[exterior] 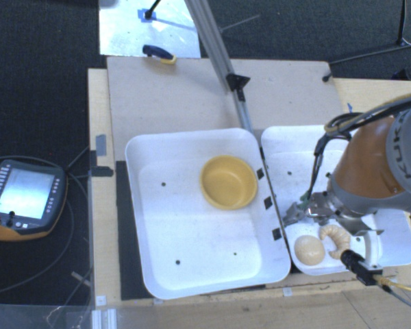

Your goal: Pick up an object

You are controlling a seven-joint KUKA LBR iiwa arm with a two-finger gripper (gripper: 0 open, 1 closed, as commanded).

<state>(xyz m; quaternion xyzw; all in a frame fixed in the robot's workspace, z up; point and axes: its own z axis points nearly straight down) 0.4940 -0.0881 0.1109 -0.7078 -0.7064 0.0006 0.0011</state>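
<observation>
Camera view
Left bin (192, 266): holds a yellow bowl (229, 181), upright, toward its upper right part.
Right bin (288, 142): a cream egg-shaped object (309, 250) lies near its front left corner, with a pale curved piece (337, 238) just beside it on the right.
Arm (377, 163): grey with an orange band, reaching in from the right over the right bin.
Gripper (322, 214): low over the right bin, just above the two pale objects; grip state cannot be told.
Writing: dark letters on the arm's grey casing at the right edge, cut off and unreadable.
Teach pendant (24, 199): on the dark floor left of the bench, screen lit, text too small to read.
</observation>
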